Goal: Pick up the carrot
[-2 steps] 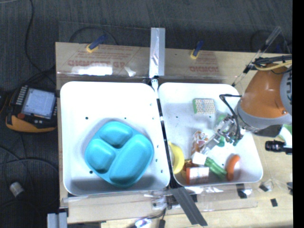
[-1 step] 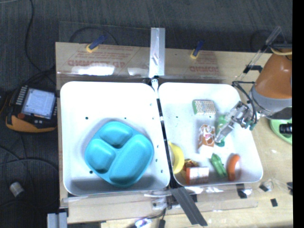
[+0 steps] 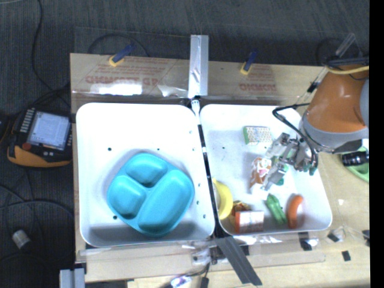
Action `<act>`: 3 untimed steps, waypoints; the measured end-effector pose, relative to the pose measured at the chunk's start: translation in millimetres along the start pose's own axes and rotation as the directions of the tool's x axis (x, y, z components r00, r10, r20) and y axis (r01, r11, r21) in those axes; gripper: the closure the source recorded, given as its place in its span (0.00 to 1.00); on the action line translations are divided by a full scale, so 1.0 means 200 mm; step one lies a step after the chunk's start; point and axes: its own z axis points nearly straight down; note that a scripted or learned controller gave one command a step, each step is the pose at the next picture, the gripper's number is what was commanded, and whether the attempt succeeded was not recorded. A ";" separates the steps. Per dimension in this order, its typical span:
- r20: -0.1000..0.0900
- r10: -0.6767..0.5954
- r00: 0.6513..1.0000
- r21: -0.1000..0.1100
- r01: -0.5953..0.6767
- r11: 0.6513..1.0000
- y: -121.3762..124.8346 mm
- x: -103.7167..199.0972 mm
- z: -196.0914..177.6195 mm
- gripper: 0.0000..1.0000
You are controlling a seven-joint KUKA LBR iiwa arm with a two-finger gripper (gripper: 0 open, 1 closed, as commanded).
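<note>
The carrot (image 3: 294, 211), a short orange piece, lies in the front right corner of the right bin (image 3: 228, 131). My gripper (image 3: 277, 171) hangs over the middle of that bin, up and to the left of the carrot and apart from it. It sits right beside a small red-and-white packet (image 3: 260, 170). Nothing shows in its hold.
A green vegetable (image 3: 275, 209) lies just left of the carrot. A green-and-white box (image 3: 258, 134), a yellow item (image 3: 224, 198) and an orange-and-white can (image 3: 248, 220) share the right bin. A blue divided dish (image 3: 150, 192) sits in the left bin (image 3: 96, 161).
</note>
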 end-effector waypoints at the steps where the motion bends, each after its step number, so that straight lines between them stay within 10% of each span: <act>1: 0.003 -0.313 0.950 0.001 0.313 0.950 -0.30 -0.02 -0.42 0.00; 3: 0.002 -0.400 0.917 0.001 0.400 0.917 -0.24 -0.14 0.28 0.00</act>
